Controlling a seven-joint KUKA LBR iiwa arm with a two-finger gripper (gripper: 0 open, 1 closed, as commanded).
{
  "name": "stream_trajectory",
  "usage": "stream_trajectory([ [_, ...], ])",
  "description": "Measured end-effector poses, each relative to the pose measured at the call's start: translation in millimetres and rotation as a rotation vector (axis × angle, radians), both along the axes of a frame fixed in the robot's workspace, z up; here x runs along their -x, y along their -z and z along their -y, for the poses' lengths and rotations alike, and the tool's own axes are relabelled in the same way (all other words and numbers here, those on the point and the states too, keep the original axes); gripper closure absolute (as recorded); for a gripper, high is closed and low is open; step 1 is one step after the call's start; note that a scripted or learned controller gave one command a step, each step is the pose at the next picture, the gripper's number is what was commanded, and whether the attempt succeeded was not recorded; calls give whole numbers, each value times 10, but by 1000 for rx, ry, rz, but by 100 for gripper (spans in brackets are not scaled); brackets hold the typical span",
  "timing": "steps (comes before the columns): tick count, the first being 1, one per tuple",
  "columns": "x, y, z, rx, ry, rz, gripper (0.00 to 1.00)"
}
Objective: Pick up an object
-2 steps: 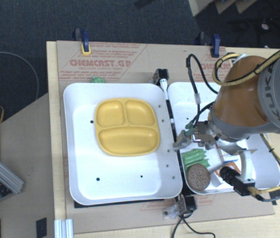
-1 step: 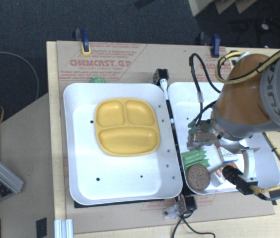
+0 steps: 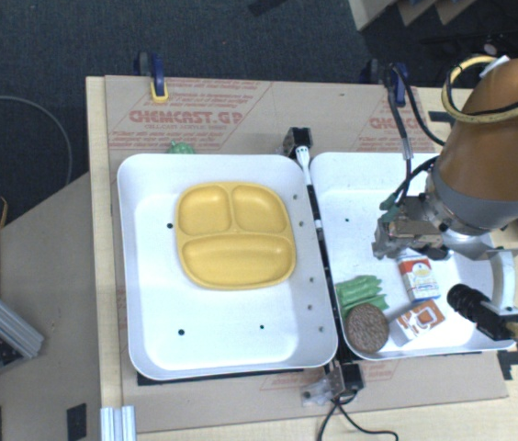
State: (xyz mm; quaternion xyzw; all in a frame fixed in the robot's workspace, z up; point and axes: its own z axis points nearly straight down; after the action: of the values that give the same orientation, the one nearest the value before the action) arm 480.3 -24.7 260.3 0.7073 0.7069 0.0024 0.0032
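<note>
White right bin (image 3: 351, 177): gripper (image 3: 408, 243) seemingly above red-white carton (image 3: 419, 278), near front rim.

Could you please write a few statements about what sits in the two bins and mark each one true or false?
1. The yellow divided plate lies in the left bin. True.
2. The green toy lies on that plate. False: it lies in the right bin, beside the round brown object.
3. Two small red-and-white cartons lie in the right bin. True.
4. The gripper hangs over the left bin. False: it is over the right bin.
</note>
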Motion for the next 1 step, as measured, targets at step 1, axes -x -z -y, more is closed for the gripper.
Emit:
stream_trajectory([
  [1,0,-1024,-558,-3,-8,4,100],
])
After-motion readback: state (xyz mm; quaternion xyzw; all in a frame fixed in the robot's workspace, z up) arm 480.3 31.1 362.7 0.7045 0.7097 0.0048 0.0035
